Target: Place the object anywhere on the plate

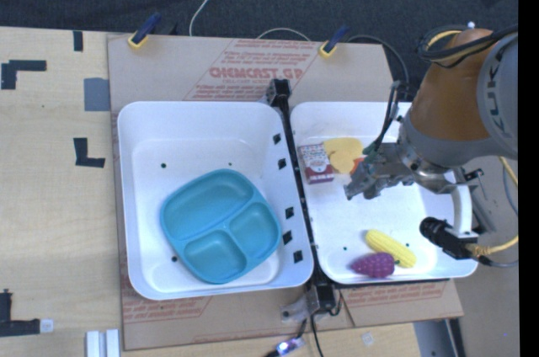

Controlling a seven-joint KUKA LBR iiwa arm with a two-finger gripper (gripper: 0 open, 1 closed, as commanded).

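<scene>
While the grey arm with the orange band reaches in from the right, its dark two-finger gripper [360,183] hangs low over the right white bin [337,258], just beside a flat yellow toy piece [344,150] and a small red-and-white carton [315,162]. Claw state: cannot tell. A yellow plastic corn cob [390,247] and purple grape cluster [373,265] lie near the bin's front wall. The blue three-compartment plate [221,225] sits bare in the left white bin [143,128]. Judgement: nothing placed; pick, carry and release remain.
</scene>
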